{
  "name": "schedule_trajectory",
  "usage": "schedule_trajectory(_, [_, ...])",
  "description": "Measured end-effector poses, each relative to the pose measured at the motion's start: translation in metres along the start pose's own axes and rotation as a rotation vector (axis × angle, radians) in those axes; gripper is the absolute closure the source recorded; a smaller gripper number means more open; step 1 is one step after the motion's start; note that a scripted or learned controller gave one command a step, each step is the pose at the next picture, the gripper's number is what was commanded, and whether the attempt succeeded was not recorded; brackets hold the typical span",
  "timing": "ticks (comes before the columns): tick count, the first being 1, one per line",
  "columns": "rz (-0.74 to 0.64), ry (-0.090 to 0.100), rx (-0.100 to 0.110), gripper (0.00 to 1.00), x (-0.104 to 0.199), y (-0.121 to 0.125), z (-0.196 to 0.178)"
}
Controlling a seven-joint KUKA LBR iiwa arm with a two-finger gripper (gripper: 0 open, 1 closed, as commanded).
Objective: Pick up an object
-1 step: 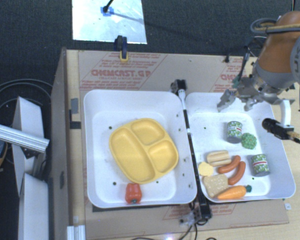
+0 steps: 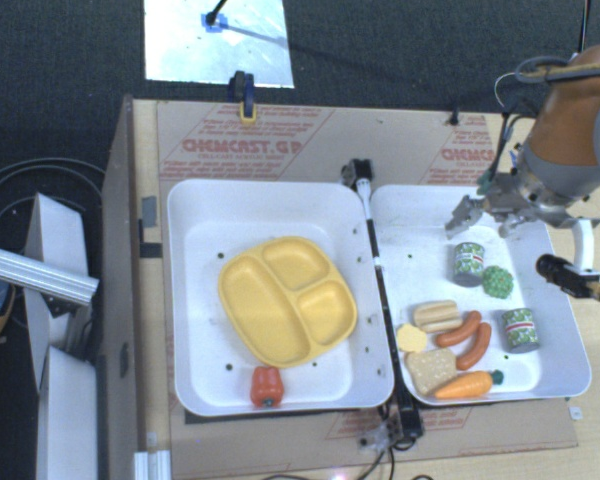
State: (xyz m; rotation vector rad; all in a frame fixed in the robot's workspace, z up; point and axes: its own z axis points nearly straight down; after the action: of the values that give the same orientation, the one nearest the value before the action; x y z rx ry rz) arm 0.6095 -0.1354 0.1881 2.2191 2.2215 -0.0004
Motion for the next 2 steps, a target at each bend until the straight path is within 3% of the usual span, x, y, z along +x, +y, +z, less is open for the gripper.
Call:
schedule_trajectory(1, [0.000, 0.001, 0.000, 0.00, -0.005, -0.025, 0.015])
schedule_trajectory(2, [0.001, 0.000, 0.001, 0.00, -0.028, -0.049, 0.044])
